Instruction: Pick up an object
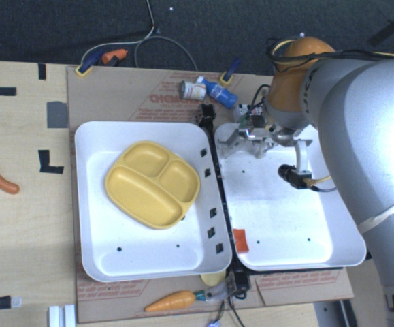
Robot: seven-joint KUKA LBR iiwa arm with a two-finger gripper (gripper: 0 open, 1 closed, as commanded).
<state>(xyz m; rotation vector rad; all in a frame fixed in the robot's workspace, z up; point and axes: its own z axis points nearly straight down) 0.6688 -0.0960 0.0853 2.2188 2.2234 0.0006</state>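
Note:
A yellow divided plate (152, 182) lies flat in the left bin (88, 203), a little left of its middle. A small orange-red piece (239, 240) sits at the near left edge of the right bin (333, 247). My gripper (245, 137) hangs over the far left corner of the right bin, close to the divider between the bins. It is well apart from the plate and from the orange-red piece. I see nothing held in it.
Off the bins lie an orange carrot (173, 301) at the front, a sausage (1, 178) at far left, and a blue-and-white bottle (209, 90) behind the bins. Clamps (105, 58) and cables sit along the back edge. The arm covers the right side.

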